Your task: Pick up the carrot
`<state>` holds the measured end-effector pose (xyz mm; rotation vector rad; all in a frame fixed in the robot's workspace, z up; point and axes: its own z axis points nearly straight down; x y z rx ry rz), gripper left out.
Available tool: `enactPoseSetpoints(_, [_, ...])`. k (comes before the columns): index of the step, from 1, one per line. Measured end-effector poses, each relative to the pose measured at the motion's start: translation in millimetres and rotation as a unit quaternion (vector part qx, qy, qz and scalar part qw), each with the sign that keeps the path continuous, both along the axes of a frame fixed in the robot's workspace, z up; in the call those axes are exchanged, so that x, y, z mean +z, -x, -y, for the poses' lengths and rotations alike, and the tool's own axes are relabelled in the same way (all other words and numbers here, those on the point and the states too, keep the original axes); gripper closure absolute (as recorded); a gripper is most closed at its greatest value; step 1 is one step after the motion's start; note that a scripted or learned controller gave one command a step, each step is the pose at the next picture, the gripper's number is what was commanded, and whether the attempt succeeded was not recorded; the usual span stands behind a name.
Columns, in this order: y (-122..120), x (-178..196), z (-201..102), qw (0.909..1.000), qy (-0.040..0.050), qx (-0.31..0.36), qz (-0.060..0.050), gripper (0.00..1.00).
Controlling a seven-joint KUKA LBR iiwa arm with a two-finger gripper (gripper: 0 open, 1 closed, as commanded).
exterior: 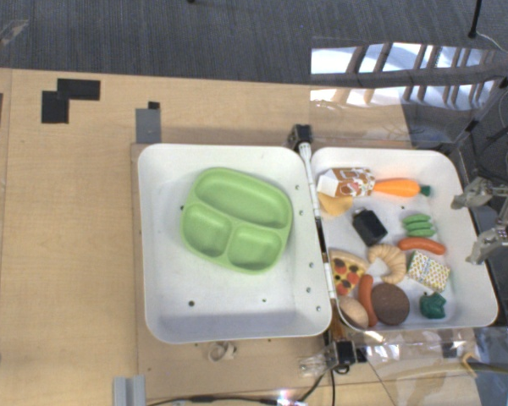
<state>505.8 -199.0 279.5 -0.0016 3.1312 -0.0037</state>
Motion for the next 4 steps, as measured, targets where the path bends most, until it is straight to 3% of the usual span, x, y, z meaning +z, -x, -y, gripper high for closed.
enactPoseSetpoints(1, [-16,-113,-5,1.0,-0.0023,0.007,-0.005,0.0])
enactPoseSetpoints(2, [-2,-189,-35,0.999,0.0018,0.044,0.005,0.0])
enactPoseSetpoints(3, [-103,-172,-34,0.992,0.0009,0.126,0.003,0.0])
enactPoseSetpoints(4, [-150,-189,-45,0.9997,0.0018,0.024,-0.005,0.0])
